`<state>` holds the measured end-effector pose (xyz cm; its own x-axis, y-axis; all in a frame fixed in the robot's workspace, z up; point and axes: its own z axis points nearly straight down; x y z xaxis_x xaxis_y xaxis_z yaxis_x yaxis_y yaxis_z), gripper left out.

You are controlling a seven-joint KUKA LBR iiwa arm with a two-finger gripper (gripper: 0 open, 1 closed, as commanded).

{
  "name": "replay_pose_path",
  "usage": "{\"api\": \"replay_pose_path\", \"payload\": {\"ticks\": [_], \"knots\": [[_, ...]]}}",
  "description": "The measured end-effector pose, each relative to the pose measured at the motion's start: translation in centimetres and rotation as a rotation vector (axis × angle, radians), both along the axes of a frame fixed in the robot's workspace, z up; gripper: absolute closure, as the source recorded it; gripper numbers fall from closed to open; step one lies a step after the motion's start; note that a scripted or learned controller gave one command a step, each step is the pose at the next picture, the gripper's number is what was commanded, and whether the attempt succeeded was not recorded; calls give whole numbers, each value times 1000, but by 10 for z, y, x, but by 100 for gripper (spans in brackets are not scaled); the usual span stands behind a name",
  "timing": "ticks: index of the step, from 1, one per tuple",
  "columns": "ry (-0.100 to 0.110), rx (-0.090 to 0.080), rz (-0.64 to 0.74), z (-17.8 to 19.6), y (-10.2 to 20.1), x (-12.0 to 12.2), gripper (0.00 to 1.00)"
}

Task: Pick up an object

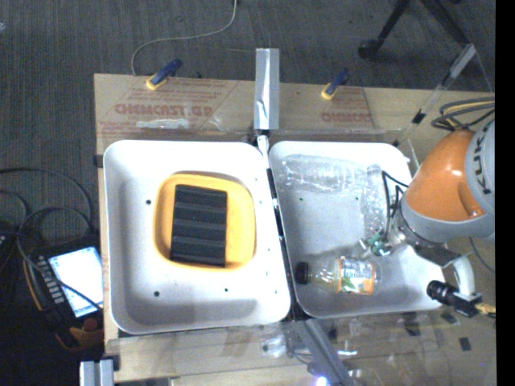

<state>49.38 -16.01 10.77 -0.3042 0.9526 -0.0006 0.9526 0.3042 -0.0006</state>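
In the right bin (318, 219), a small bottle (344, 273) with a black cap and an orange label lies on its side near the front wall. A crumpled clear plastic bottle (320, 174) lies along the back wall. Another clear bottle (372, 206) stretches from the back right corner toward the middle. The arm (441, 190), grey with an orange band, leans in from the right. My gripper (378, 244) is low in the bin, at the near end of that second clear bottle and just above the labelled bottle's base. The wrist hides most of it.
The left bin (129, 215) holds a yellow tray-like object with a black ribbed insert (199, 223). A metal post (266, 87) stands behind the divide between the bins. Two blue-and-yellow clamps (163, 73) sit on the cardboard behind. Cables and a tablet (76, 276) lie at the left.
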Motion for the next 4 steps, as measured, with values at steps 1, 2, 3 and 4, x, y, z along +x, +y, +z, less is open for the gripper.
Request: {"api": "replay_pose_path", "payload": {"ticks": [1, 2, 3, 4], "knots": [[-1, 0, 57, 59, 4, 29, 0], [-1, 0, 168, 25, 25, -10, 0], [-2, -2, 201, 84, -35, 33, 0], [-16, -5, 188, -15, 14, -1, 0]]}}
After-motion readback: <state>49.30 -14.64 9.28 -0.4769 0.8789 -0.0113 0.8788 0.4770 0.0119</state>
